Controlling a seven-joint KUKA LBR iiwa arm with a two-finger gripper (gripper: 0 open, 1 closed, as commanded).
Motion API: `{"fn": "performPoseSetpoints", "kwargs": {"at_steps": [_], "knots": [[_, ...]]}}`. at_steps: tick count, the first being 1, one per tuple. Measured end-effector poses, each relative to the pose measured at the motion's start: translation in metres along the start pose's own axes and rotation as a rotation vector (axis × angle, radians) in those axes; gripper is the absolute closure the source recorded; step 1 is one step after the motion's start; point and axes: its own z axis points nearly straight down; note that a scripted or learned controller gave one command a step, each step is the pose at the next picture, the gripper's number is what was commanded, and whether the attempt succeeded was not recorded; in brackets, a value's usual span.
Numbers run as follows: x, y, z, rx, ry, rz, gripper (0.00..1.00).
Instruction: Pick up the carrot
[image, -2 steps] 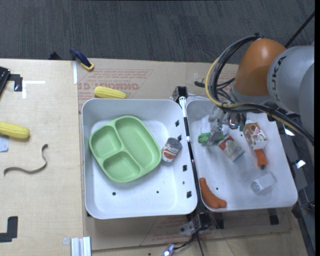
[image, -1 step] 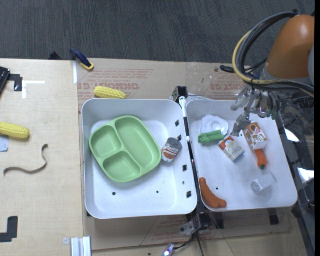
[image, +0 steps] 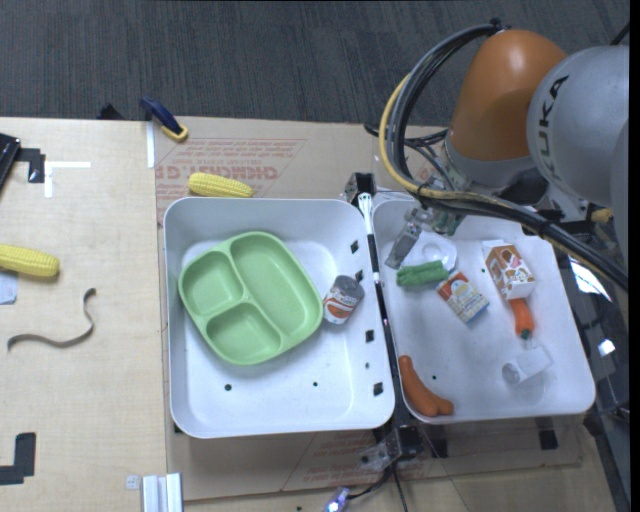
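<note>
The carrot (image: 522, 318), small, bright orange and tapered, lies near the right side of the right bin (image: 560, 400), just below a red and white carton (image: 508, 270). My gripper (image: 415, 243) hangs over the bin's far left corner, close above a green pea pod (image: 421, 273). It is well to the left of the carrot and apart from it. The arm's wrist and cables cover much of the gripper.
The right bin also holds a small snack box (image: 464, 298), a reddish sausage (image: 424, 391) at the front left and a clear cup (image: 525, 366). The left bin (image: 270, 405) bears a green divided plate (image: 250, 296) and a can (image: 343, 299). Two corn cobs (image: 219, 185) lie outside the bins.
</note>
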Motion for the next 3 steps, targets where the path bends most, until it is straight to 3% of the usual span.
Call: {"fn": "performPoseSetpoints", "kwargs": {"at_steps": [1, 2, 3], "knots": [[0.109, 0.014, 0.000, 0.002, 0.002, 0.187, 0.00], [0.026, -0.021, 0.000, 0.000, -0.002, -0.248, 0.00], [0.118, -0.010, 0.000, -0.001, 0.002, -0.350, 0.00]]}}
